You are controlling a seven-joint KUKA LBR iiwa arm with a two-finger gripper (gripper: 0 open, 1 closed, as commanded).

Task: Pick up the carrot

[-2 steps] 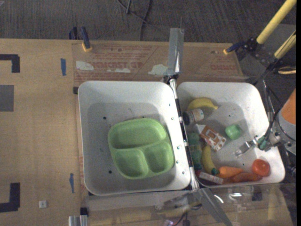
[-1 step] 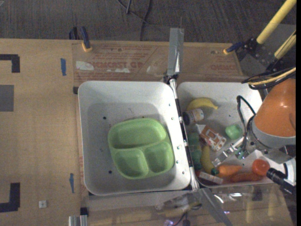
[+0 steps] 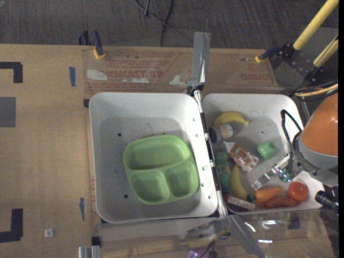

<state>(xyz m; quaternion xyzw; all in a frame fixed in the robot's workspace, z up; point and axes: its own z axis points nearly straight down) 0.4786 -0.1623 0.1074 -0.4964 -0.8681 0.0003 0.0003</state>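
Note:
The carrot (image 3: 267, 193) is a short orange piece lying near the front edge of the right bin (image 3: 252, 102). It points left to right, between a yellow fruit and a red tomato. My gripper (image 3: 261, 180) reaches in from the right, low over the bin, and its silver tip sits just above and behind the carrot's left end. I see nothing lifted off the bin floor. The arm's orange band (image 3: 324, 130) hangs over the bin's right wall.
The right bin also holds a banana (image 3: 232, 118), a small bottle (image 3: 221, 131), a printed box (image 3: 243, 158), a green block (image 3: 266, 150), a yellow fruit (image 3: 236, 180), a red tomato (image 3: 298, 191) and a reddish-orange piece (image 3: 281, 202). A green divided plate (image 3: 160, 168) lies in the left bin (image 3: 107, 117).

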